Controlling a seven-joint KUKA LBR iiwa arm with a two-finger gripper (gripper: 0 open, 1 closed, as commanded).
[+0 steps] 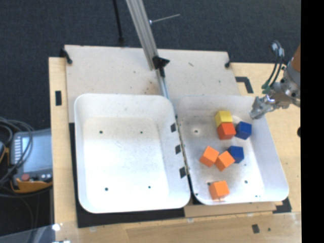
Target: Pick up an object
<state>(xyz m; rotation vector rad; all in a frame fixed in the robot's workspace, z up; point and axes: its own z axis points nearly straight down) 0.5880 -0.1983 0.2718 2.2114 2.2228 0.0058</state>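
The right bin (271, 182) holds several small blocks. A yellow block (223, 117) touches a red-orange block (226, 130), and a blue block (243, 130) sits just to their right. Lower down, two orange blocks (209, 156) (225, 160) lie beside a second blue block (236, 153). Another orange block (219, 189) rests alone near the front rim. My gripper (259, 108) hangs over the bin's upper right edge, above and to the right of the first blue block, touching no block.
The left bin (126, 156) is to the left, sharing a divider edge (179, 146) with the right one. A slanted metal rail (144, 27) rises behind the bins. A pendant with cables (28, 158) sits off the bench's left side.
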